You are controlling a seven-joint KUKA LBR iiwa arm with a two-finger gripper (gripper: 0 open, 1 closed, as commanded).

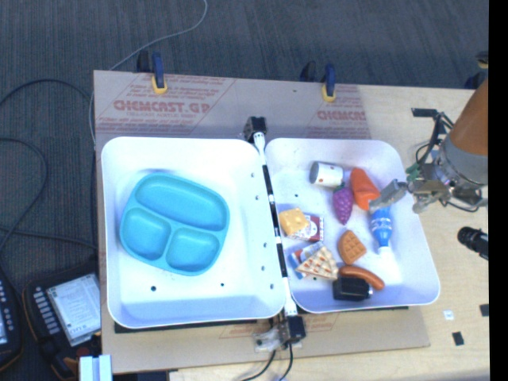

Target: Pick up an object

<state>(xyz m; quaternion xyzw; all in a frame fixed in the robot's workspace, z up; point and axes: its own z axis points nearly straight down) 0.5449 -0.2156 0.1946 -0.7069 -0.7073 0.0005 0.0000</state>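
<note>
At frame right, hovering gripper (394,190) over right bin (413,284), grip state impossible to tell, approaching blue bottle (382,227); next needing descending and closing.

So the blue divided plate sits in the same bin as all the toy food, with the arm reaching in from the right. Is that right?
Not quite. The camera view shows the blue divided plate alone in the left bin, while the toy food lies in the right bin. The arm does reach in from the right.
</note>
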